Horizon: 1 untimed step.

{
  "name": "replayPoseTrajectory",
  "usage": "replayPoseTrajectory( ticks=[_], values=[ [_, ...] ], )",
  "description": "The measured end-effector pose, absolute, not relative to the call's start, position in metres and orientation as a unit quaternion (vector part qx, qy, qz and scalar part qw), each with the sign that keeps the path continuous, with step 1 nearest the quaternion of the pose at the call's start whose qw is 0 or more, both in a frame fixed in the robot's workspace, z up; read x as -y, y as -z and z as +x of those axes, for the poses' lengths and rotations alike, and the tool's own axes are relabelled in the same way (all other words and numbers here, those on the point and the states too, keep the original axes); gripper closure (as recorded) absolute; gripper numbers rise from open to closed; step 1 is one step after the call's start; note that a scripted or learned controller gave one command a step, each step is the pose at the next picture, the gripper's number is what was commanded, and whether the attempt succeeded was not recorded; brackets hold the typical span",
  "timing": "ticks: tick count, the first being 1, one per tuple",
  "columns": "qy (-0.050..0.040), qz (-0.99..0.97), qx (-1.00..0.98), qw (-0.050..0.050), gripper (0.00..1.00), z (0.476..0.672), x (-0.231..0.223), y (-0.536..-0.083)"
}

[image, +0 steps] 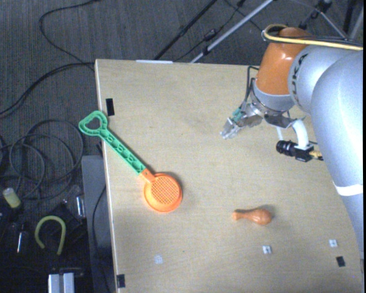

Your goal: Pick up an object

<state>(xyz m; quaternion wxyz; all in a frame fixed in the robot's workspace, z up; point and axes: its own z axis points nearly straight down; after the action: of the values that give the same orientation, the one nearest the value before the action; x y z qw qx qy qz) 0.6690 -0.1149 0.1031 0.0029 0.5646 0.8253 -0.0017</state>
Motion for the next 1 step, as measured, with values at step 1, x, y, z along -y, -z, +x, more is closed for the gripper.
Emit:
replayPoseTrajectory(
  ticks=[1],
  values=[
    [0.0019, 0.565, -0.825, 0.003, 0.0, 0.6689, 0.115, -0.1031]
  ],
)
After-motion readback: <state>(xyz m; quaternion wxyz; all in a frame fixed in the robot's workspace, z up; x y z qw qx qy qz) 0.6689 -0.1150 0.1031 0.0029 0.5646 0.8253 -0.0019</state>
